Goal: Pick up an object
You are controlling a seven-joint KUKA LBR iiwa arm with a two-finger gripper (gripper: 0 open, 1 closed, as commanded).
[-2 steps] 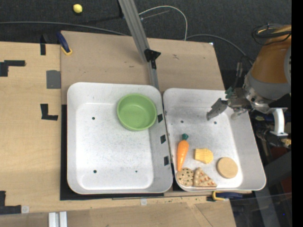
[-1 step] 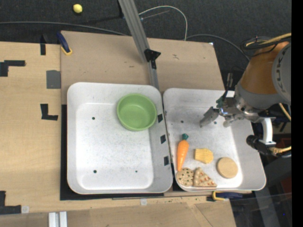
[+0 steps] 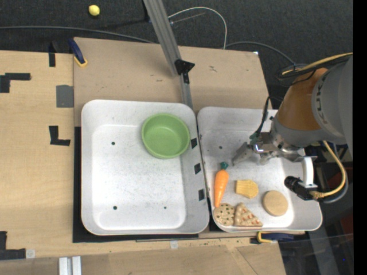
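i see gripper (image 3: 241,155) low over right bin (image 3: 229,122), mid-right of frame, just above carrot (image 3: 221,187); can't tell finger state, nothing visibly held.

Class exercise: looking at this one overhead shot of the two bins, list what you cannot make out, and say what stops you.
- Tool in the camera view: too small and blurred to judge its opening.
- Right bin: the arm covers its right side.
- Toy food beside the carrot: too small to identify surely.

Arm (image 3: 327,105) cut off at right edge.
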